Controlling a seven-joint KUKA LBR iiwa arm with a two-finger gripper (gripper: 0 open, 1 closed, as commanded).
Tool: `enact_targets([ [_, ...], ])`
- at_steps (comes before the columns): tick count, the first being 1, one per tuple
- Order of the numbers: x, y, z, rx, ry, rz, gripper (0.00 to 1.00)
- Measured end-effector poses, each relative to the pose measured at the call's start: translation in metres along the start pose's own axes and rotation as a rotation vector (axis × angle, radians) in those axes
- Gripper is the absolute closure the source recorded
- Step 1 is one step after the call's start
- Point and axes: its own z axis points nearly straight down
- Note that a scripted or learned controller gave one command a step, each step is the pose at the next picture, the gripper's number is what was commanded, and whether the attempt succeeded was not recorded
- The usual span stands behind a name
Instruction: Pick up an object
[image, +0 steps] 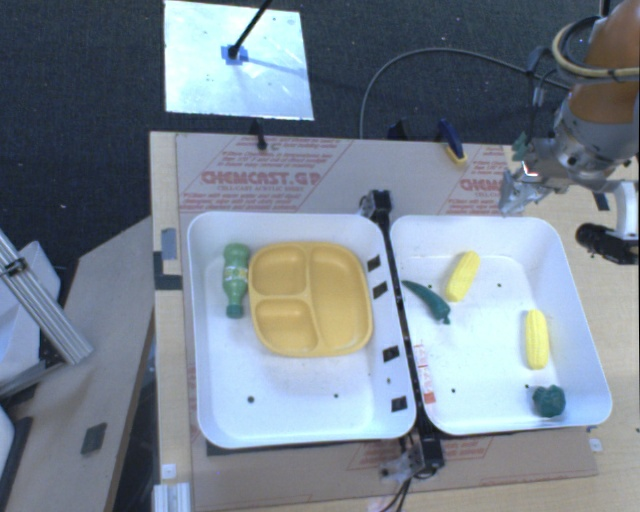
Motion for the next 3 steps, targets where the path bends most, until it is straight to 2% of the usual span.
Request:
enact_targets([
  [2, 0.099, -0.029, -0.006, 0.004, 0.001, -0.004, 1.00],
  [3, 0.150, -0.055, 0.011, 0.007, 0.002, -0.004, 1.00],
])
